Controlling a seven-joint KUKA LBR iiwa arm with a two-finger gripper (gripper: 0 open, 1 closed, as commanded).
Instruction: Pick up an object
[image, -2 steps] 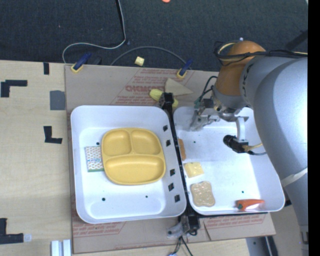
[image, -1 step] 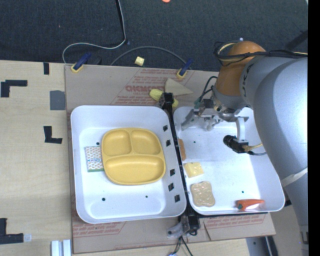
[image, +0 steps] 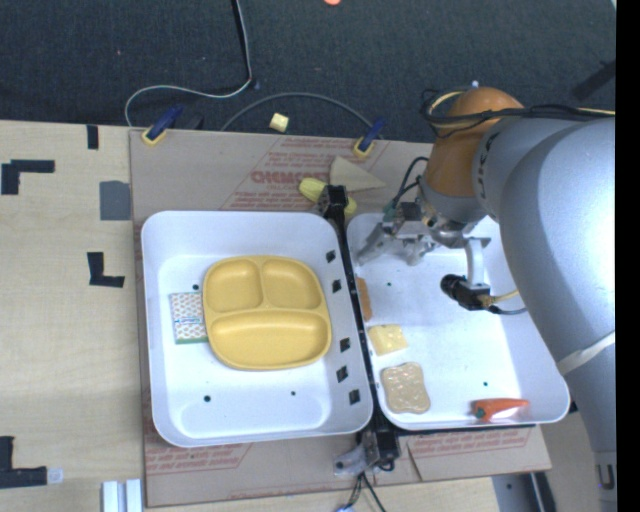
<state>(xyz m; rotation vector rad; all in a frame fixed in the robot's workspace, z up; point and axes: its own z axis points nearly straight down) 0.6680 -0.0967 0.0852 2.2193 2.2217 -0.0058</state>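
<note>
Up at the far corner of the right bin (image: 520, 340), hard by the dividing wall, gripper (image: 392, 238) low over bare white floor; spread or pinched, cannot tell from this angle, and nothing seen in its grasp. Just nearward of it, a thin brown piece (image: 364, 298) pressed against the divider; further the same way a pale yellow block (image: 387, 339), then a tan bread-like slice (image: 405, 387); well off toward the arm's side, a small orange carrot-like toy (image: 498, 408) at the near rim. Across the divider from the gripper, in the left bin (image: 160, 380), a yellow divided plate (image: 268, 310) with a checked pad (image: 186, 317) touching its outer edge. Likely failures from here: closing on empty floor, with every candidate apart from the tool; scraping or jamming on the divider while going for the brown piece; sliding off the flat slice for want of an edge to pinch.
</note>
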